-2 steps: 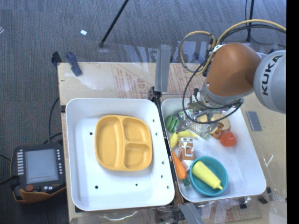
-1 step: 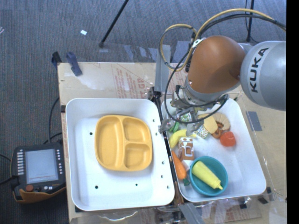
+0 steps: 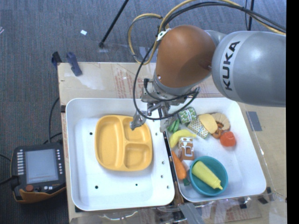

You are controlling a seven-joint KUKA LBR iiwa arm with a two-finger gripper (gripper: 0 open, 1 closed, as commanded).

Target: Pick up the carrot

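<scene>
- Blue bowl (image 3: 209,176) at near edge of right bin (image 3: 250,169), holding a corn cob (image 3: 206,173).
- Carrot (image 3: 180,168) just left of bowl, against the bin's left wall, below a small toy carton (image 3: 187,149) and banana (image 3: 180,136).
- Gripper (image 3: 138,121) over far right corner of yellow divided plate (image 3: 122,143) in left bin (image 3: 81,125); nothing between fingers, jaw spread cannot be told.

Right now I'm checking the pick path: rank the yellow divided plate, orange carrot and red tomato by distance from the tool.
1. Yellow divided plate, under the tool, left bin.
2. Orange carrot, right bin's left edge.
3. Red tomato, right bin, far side.
</scene>
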